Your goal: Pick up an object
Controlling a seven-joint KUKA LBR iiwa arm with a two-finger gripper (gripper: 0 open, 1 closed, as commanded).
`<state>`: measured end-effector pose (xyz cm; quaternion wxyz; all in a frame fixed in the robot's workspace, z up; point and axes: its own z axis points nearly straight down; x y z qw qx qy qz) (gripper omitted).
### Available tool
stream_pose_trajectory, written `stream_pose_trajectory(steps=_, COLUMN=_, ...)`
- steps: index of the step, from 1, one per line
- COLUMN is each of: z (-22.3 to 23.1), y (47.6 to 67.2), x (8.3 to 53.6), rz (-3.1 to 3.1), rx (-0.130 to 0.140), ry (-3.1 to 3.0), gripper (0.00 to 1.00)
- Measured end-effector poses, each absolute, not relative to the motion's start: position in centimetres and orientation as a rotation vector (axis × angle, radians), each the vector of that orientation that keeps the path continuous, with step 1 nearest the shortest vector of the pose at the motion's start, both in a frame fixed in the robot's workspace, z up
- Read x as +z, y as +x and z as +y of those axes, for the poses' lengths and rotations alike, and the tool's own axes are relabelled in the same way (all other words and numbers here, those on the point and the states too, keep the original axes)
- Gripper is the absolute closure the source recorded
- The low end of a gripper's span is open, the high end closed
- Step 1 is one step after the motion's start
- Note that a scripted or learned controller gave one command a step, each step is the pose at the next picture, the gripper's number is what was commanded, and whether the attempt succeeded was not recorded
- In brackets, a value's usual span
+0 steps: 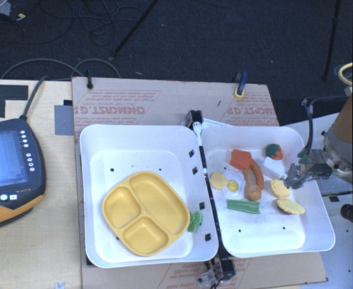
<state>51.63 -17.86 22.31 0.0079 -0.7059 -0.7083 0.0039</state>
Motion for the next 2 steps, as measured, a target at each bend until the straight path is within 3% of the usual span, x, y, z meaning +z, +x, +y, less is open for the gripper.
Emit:
stream_pose_trajectory(steps=1, z=-12.4, y=49.9, x=26.2, rz=-2.224, rx=0.003, ry=-2.210, gripper=1.00)
stream_pose_trajectory(steps=2, z=-0.6, y=47.8, x=37.0, rz=-2.238, rx=-0.006, ry=-2.204, gripper=1.00)
